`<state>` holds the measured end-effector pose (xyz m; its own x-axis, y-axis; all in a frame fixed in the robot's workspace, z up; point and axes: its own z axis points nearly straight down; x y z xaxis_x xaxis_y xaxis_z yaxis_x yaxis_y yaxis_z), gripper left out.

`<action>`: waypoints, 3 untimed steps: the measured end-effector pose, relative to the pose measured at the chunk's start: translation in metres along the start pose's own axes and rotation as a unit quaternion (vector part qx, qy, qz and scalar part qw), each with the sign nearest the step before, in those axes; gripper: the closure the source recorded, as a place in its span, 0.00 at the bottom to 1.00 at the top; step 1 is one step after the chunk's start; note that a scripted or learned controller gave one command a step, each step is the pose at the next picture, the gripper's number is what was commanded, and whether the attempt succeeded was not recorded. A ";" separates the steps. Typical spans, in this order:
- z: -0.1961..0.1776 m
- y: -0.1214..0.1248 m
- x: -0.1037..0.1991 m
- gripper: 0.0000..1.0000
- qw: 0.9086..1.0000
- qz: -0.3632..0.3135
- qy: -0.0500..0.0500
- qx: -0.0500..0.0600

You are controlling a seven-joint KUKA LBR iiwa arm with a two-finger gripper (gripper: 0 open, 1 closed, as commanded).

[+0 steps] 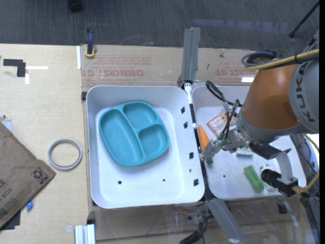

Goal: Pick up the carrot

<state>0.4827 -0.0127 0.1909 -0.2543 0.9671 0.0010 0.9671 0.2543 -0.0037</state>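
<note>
The claw (pixel 208 155) hung low over the left edge of the right bin (pixel 231 184), at the end of the grey arm (pixel 274 100) with its orange band, which reached in from the right. Its tip sat just beside the lower end of the carrot (pixel 202 136), perhaps touching it, though the slant of the view made that hard to judge. How wide the claw stood could not be told, since the wrist and cables covered most of it, and nothing could be seen gripped in it.

The carrot lay along the left wall of the right bin, close against the divider between the two bins, its length running roughly up and down the view. Near it, further into the bin, lay a printed packet (pixel 217 122), partly under the arm's cables. A green block (pixel 252 178) lay towards the lower right of the same bin, well apart from the carrot.

The left bin (pixel 137 187) held a blue divided plate (pixel 133 132) with three compartments, set at a tilt. On the bench to the left lay a roll of tape (pixel 65 153) and a cardboard box (pixel 18 177)
</note>
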 end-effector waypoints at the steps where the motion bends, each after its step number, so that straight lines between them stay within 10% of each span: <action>1: 0.000 0.079 -0.041 0.00 0.988 -0.152 -0.001 -0.002; 3: -0.042 0.055 -0.017 0.00 0.992 -0.128 -0.001 -0.002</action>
<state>0.5402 -0.0149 0.2327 -0.4922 0.8705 -0.0011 0.8705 0.4922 -0.0003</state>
